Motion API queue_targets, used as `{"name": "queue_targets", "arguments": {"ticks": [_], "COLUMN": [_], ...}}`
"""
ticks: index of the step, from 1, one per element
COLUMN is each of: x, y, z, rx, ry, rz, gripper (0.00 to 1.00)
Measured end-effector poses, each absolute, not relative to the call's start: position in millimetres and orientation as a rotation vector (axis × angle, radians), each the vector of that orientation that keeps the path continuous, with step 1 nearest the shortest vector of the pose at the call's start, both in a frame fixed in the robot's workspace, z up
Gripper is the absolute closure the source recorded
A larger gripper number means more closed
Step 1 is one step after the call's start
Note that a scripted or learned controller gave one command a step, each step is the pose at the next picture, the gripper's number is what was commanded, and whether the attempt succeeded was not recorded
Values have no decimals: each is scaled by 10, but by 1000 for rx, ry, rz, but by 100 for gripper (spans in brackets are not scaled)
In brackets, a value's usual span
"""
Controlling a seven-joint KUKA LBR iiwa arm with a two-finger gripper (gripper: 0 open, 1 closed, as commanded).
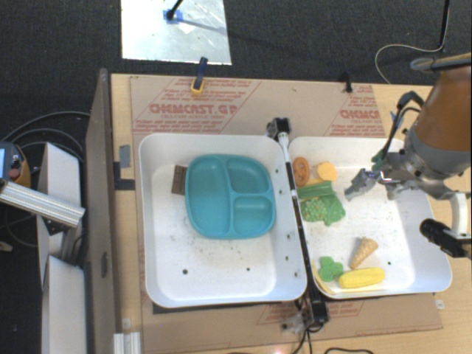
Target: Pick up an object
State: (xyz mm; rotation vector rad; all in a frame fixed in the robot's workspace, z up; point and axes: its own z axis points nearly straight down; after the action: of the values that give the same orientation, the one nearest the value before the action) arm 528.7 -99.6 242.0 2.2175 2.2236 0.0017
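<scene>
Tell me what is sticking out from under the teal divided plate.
A small brown flat piece shows at the left edge of the teal divided plate in the left white bin. Whether it continues beneath the plate is hidden.

Two bins side by side on the bench. Left bin (158, 271): divided plate (228, 196) at centre, small block (178, 180) touching its 9 o'clock edge. Right bin (428, 268): carrot slice (301, 171) and round piece (326, 172) at 11 o'clock, broccoli (322, 209) just below them; cone (362, 252) near centre; corn cob (361, 277) at 6 o'clock, leafy piece (330, 268) beside it at its 9 o'clock. Gripper (361, 184) over the right bin at 1 o'clock.
</scene>
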Motion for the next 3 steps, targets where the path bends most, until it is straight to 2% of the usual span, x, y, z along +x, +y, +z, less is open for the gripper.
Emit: {"name": "queue_targets", "arguments": {"ticks": [1, 2, 3], "x": [5492, 5602, 5840], "y": [-931, -870, -1144], "z": [1617, 981, 929], "rx": [2219, 2219, 2213], "ry": [2224, 2225, 2222], "rz": [1, 1, 23], "gripper": [0, 0, 0]}}
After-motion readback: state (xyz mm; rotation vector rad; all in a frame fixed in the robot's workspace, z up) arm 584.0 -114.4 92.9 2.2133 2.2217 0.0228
